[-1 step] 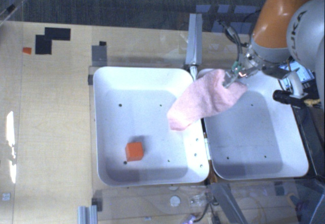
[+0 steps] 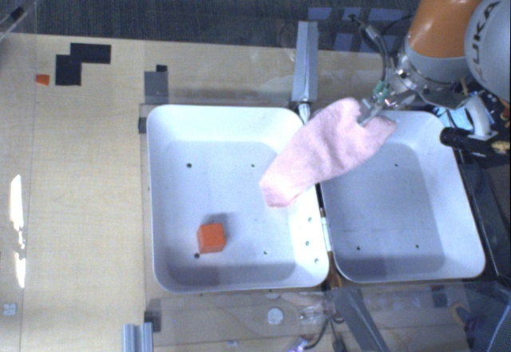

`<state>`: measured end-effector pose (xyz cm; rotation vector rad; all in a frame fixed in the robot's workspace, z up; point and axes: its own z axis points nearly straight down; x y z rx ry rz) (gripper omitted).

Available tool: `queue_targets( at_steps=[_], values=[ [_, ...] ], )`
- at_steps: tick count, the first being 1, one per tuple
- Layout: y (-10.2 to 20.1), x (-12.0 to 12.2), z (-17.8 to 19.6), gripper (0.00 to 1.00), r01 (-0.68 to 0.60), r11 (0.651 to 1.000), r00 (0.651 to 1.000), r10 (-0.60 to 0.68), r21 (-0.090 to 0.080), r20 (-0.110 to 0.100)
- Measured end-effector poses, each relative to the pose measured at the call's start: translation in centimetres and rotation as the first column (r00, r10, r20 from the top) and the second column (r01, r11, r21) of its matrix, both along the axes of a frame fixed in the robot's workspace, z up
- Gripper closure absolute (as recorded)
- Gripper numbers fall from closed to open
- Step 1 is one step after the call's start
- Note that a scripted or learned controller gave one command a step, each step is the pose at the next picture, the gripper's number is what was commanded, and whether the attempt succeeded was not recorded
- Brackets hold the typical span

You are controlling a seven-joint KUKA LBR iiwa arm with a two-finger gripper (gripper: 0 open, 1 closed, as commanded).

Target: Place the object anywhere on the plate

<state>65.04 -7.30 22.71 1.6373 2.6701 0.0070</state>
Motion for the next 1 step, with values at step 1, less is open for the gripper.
queue_targets(
  at_steps=[1],
  values=[
    [5.17, -0.66, -0.79, 1.00, -0.392, 0.920, 0.920, 0.392, -0.002, -0.003]
  ],
)
